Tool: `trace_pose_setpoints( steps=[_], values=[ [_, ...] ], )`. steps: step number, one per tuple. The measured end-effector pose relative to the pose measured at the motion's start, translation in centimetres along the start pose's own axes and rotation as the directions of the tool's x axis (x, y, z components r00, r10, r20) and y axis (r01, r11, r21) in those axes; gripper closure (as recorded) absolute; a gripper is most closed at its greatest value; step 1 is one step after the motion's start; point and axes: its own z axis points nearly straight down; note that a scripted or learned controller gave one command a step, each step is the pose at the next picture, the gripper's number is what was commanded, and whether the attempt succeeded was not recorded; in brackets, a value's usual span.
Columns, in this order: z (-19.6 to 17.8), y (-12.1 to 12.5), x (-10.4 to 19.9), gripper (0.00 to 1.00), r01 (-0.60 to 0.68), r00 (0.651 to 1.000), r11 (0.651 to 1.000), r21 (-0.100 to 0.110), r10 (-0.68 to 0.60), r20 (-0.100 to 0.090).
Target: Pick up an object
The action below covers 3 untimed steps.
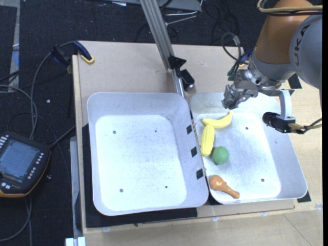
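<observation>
Hangs just above the banana, pincer grip hard to tell, banana lying sideways, down-left of it.

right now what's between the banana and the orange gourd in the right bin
The green ball lies between the banana and the orange gourd, beside the banana's lower end, in the camera view.

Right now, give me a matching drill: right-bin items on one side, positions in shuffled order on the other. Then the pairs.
Column 1:
1. banana
2. corn cob
3. green ball
4. orange gourd

Column 2:
A. nearest the front rim of the right bin
B. just below the gripper, at the bin's far end
C. upright along the bin's left wall
D. mid-bin, right of the corn cob's lower end

Pairs: 1-B, 2-C, 3-D, 4-A
</observation>
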Motion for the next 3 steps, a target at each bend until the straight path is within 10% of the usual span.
trace_pose_setpoints(
  steps=[3],
  values=[
    [-1.2, -3.3, 14.3, 1.00, -0.001, 1.000, 1.000, 0.000, 0.001, 0.000]
  ],
)
